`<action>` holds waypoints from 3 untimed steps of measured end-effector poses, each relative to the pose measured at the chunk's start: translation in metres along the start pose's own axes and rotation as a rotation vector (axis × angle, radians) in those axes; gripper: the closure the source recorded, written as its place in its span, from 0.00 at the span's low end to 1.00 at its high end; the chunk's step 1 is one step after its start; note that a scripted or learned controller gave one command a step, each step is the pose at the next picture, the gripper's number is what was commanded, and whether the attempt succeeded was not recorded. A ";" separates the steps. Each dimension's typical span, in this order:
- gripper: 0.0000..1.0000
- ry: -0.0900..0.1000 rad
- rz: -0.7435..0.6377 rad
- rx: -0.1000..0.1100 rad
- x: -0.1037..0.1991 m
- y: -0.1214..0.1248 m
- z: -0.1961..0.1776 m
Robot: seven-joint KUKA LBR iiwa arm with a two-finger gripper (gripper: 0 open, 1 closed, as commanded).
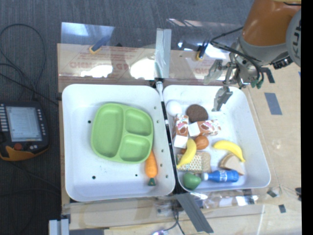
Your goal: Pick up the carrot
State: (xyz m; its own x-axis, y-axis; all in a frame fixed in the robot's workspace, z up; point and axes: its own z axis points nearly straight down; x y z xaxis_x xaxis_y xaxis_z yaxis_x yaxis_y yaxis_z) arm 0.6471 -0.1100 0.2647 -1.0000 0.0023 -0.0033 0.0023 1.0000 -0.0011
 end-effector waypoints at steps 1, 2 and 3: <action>0.00 0.007 -0.195 -0.002 0.114 0.018 0.066; 0.00 0.006 -0.029 -0.003 0.159 0.106 0.081; 0.00 0.004 0.248 -0.001 0.162 0.170 0.081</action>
State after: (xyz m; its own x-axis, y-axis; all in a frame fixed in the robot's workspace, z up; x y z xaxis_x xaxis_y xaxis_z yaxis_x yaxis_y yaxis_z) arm 0.4855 0.0605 0.1831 -0.9688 0.2479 0.0007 0.2479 0.9688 0.0002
